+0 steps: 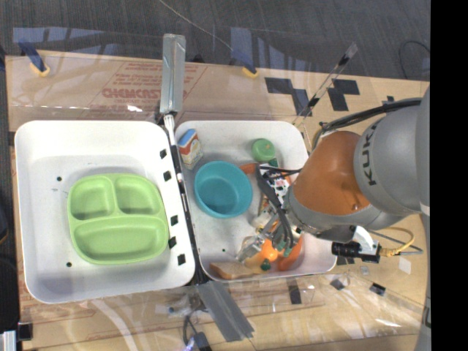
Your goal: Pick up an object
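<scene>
Nearest the camera, at the lower edge of the right bin (219, 134), a small heap of objects lies against the front wall: a tan, wood-coloured piece (228, 270) at the bin's lower left corner, and just to its right an orange object (270, 252) with a reddish one (291, 258) touching it. The gripper (265, 241) comes down right over this heap, its metal parts and a bundle of thin cables crowding the orange object. Whether it is spread or closed cannot be told from here, because the wrist and cables cover the tips; nothing can be seen clearly held between them, so the orange object looks to be lying in the bin under or against the gripper.

Above the gripper, the arm's orange band (330, 181) and grey body (391, 163) reach in from the right, covering the right wall of this bin.

Further back in the same bin, a teal bowl (223, 189) sits upright near the middle, open side up. Behind it to the left, a small carton (189, 148) with a blue and orange print stands close to the divider, and to the right a green cup-like object (264, 151) sits near the far wall.

In the left bin (44, 152), a light green divided plate (115, 218) lies flat, with two small compartments at the back and one long one at the front.
</scene>
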Robot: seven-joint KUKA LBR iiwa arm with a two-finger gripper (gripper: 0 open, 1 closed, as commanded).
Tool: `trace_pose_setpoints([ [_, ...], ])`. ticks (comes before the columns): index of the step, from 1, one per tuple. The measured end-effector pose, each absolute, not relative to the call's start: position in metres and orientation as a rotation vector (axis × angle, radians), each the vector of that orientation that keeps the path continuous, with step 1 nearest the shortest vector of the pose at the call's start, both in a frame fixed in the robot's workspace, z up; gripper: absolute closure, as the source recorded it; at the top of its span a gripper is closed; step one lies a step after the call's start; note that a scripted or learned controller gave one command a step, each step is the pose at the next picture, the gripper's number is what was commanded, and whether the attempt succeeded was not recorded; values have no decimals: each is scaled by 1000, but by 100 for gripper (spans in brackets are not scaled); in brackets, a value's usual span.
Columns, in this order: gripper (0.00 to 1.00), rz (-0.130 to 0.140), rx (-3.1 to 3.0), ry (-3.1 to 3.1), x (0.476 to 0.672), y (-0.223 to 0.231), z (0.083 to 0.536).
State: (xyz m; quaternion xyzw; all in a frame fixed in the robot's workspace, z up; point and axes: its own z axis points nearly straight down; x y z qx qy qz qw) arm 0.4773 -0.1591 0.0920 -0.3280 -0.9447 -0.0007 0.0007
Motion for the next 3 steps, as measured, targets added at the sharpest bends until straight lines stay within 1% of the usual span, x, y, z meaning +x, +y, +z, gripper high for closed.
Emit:
trace_pose_setpoints([
  [1,0,-2,-924,-3009,479,-142,163],
  [2,0,-1,-1822,-2555,477,-178,92],
  [3,100,-3,-1813,-2562,479,-177,102],
])
